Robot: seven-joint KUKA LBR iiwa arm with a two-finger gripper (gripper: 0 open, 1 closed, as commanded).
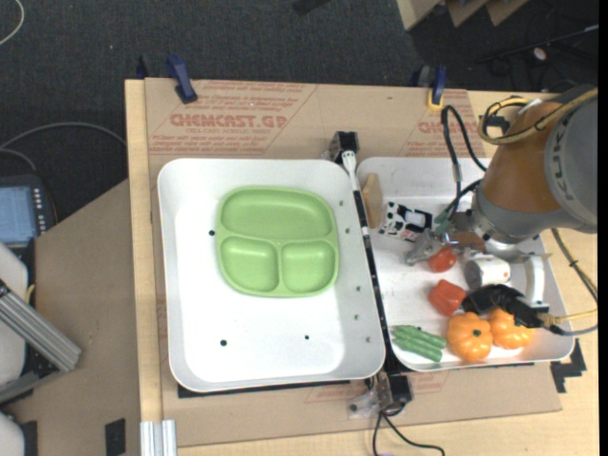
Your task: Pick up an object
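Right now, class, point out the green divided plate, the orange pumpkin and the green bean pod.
green divided plate (pixel 277 240): camera view, on its centre ridge, left bin.
orange pumpkin (pixel 469 337): camera view, on its rounded body, right bin.
green bean pod (pixel 419 341): camera view, on its middle, right bin.

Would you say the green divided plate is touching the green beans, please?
Apart: the camera view shows the green divided plate in the left bin, the green beans in the right.

Two white bins are sitting side by side: left bin (pixel 190 283), right bin (pixel 404 174). One green divided plate (pixel 277 241) is lying in the left. The right is holding two orange pumpkins (pixel 469 336) (pixel 510 332), two red pieces (pixel 446 297) (pixel 443 259), one green bean bunch (pixel 419 341), one black-and-white block (pixel 407 219).
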